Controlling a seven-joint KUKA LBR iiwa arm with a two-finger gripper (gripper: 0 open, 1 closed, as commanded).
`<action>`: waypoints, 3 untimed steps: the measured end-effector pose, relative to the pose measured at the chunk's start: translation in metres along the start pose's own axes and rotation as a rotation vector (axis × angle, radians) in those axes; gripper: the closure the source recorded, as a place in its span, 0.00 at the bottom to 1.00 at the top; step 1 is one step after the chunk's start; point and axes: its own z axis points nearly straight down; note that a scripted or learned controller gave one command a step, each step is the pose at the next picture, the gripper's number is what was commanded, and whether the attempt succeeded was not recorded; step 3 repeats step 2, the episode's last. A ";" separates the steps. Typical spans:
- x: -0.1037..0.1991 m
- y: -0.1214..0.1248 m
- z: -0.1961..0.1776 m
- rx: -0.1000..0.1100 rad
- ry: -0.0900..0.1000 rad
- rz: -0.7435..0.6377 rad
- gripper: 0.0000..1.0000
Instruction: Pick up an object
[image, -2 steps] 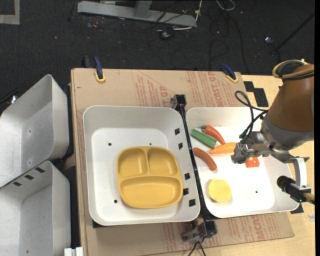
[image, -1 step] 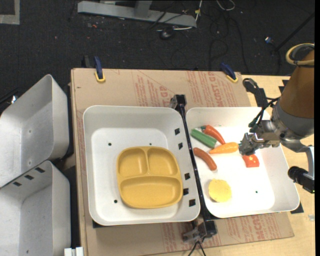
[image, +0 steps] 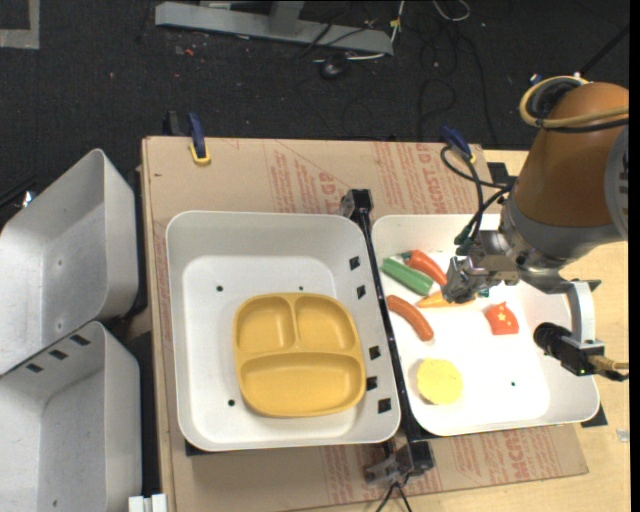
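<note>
In the right bin (image: 570, 400), near the middle right of the frame, lie several small toy foods. A green piece (image: 405, 273) and an orange-red piece (image: 428, 266) lie side by side near the bin's upper left. Just below them is a red sausage shape (image: 411, 317). A small red piece (image: 501, 319) sits further right, and a round yellow piece (image: 439, 381) lies lower down. The gripper (image: 461, 284) hangs low over the bin, just right of the green and orange-red pieces. I cannot tell how it is set. The left bin (image: 200, 250) holds a yellow tray (image: 298, 354) with three sections.
</note>
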 end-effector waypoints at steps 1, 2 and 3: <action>0.047 0.007 0.003 0.001 -0.001 0.001 1.00; 0.106 0.018 0.017 0.002 0.000 0.000 1.00; 0.106 0.018 0.017 0.002 0.000 0.000 1.00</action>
